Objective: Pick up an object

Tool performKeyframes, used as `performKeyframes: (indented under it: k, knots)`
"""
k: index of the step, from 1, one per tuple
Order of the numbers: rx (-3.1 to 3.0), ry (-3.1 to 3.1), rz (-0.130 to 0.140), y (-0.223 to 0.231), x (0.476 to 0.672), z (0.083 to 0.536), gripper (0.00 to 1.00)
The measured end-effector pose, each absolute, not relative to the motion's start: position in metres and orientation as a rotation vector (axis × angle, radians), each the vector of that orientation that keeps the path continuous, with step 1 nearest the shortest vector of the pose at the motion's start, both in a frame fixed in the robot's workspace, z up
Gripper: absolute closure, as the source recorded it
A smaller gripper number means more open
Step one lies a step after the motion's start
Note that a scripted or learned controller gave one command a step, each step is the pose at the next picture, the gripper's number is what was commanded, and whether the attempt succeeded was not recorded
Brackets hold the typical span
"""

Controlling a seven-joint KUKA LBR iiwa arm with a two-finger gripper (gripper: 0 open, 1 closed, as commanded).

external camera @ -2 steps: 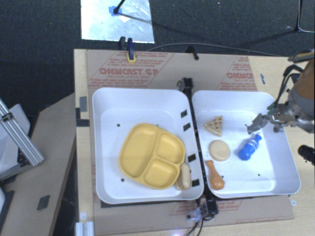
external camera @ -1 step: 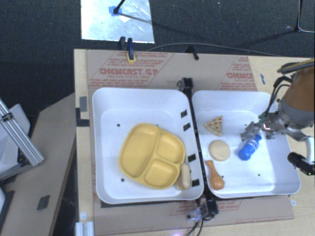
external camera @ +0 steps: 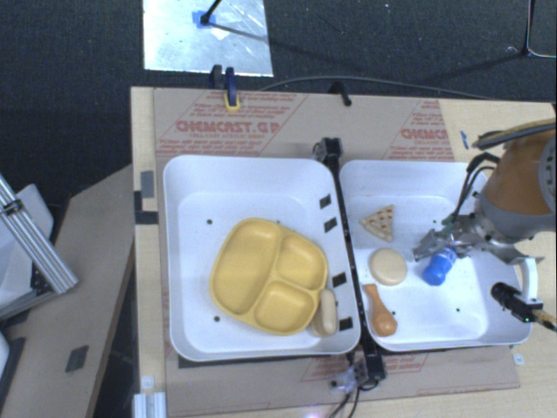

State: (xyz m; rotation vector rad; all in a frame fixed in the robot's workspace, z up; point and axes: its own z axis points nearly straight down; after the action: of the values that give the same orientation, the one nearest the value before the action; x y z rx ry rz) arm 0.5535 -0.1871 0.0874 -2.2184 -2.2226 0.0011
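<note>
The right bin (external camera: pixel 418 194) holds several small objects. A blue cylinder (external camera: pixel 437 267) lies tilted at mid-right. Left of it sits a round beige piece (external camera: pixel 388 266). A triangular pizza slice (external camera: pixel 379 223) lies farther back. An orange-brown drumstick (external camera: pixel 379 310) rests near the front wall. My gripper (external camera: pixel 439 247) reaches in from the right and sits right over the blue cylinder's upper end, touching or nearly touching it. The grey wrist and orange band (external camera: pixel 520 177) hide part of the bin's right side.
In the left bin (external camera: pixel 200 190) a yellow divided plate (external camera: pixel 268 275) lies with a beige oblong piece (external camera: pixel 326 312) at its right edge. A black clip strip (external camera: pixel 341 233) runs between the bins. Aluminium framing (external camera: pixel 30 238) stands far left.
</note>
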Motion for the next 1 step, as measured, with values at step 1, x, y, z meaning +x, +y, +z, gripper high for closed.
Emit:
performKeyframes:
  k: [1]
  knots:
    - [-2.222, -2.226, -0.002, -0.1879, 0.5550, 0.1008, 1.00]
